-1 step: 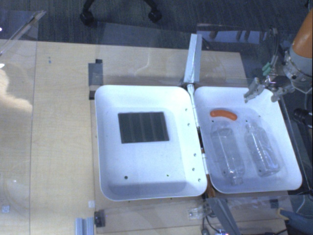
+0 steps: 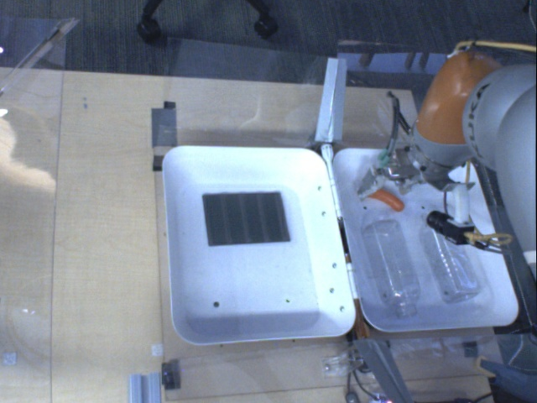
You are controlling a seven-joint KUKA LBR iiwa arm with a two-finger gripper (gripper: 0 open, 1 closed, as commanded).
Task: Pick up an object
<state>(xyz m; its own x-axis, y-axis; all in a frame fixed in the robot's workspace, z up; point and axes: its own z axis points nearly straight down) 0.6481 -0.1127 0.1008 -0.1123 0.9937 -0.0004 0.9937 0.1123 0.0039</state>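
In the right bin [image 2: 503,309], gripper [image 2: 382,177] over a half-hidden orange object [image 2: 388,199], clear bottles [image 2: 394,267] faint.

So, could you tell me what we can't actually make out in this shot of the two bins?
- Gripper, camera view: whether it is open or closed; too small and blurred.
- Orange object: its top end is hidden under the gripper; contact unclear.
- Two clear bottles: transparent against the white right bin, outlines faint.
- Arm: cut off by the right edge.
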